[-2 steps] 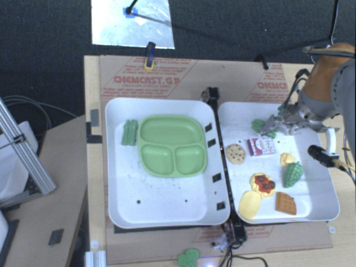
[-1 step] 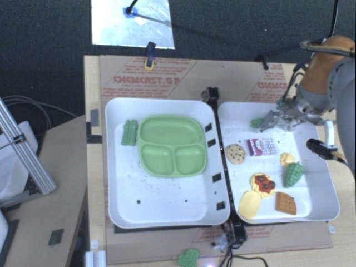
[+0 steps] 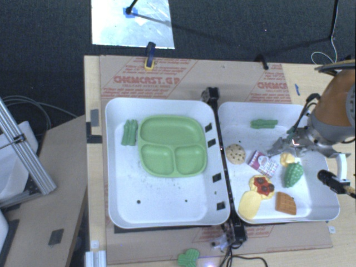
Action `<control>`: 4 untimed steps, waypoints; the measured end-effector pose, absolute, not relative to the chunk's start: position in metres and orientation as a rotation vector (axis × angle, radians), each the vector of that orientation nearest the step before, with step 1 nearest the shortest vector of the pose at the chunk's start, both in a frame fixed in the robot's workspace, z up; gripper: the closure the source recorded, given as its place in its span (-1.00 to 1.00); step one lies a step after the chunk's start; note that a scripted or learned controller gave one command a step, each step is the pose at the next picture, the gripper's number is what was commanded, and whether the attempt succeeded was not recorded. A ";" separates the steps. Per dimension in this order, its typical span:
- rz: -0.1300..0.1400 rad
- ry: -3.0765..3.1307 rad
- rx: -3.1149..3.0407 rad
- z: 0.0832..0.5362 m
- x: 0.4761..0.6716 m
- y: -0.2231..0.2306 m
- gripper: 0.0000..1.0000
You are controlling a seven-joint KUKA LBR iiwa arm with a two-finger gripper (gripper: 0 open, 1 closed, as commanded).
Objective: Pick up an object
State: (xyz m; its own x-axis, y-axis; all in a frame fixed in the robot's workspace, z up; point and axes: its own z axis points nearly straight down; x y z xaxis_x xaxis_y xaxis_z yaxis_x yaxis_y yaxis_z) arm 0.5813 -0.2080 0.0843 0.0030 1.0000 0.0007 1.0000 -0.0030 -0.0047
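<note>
The right bin [image 3: 322, 207] holds several toy foods: a green bean pod [image 3: 263, 124], a chocolate-chip cookie [image 3: 236, 153], a pink packet [image 3: 262, 163], a small yellow piece [image 3: 287, 159], a bumpy green vegetable [image 3: 293, 174], a red-and-yellow pizza piece [image 3: 261, 186], a pale yellow piece [image 3: 250, 204] and an orange waffle [image 3: 286, 203]. My gripper [image 3: 286, 144] hangs low over the bin, just above the yellow piece and right of the pink packet. Nothing shows as lifted.
The left bin [image 3: 119, 199] holds a green divided plate [image 3: 171, 146] and a green bundle [image 3: 129, 132] beside it. A black divider [image 3: 218, 154] runs between the bins. A black part [image 3: 332, 181] juts over the right bin's right rim. A green toy [image 3: 189, 257] lies off the bench front.
</note>
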 end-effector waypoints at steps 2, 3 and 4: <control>0.002 -2.220 -2.221 0.084 0.599 -0.207 -1.00; -0.017 -2.245 -2.228 0.343 0.672 -0.206 -1.00; 0.009 -2.214 -2.213 0.157 0.651 -0.205 -1.00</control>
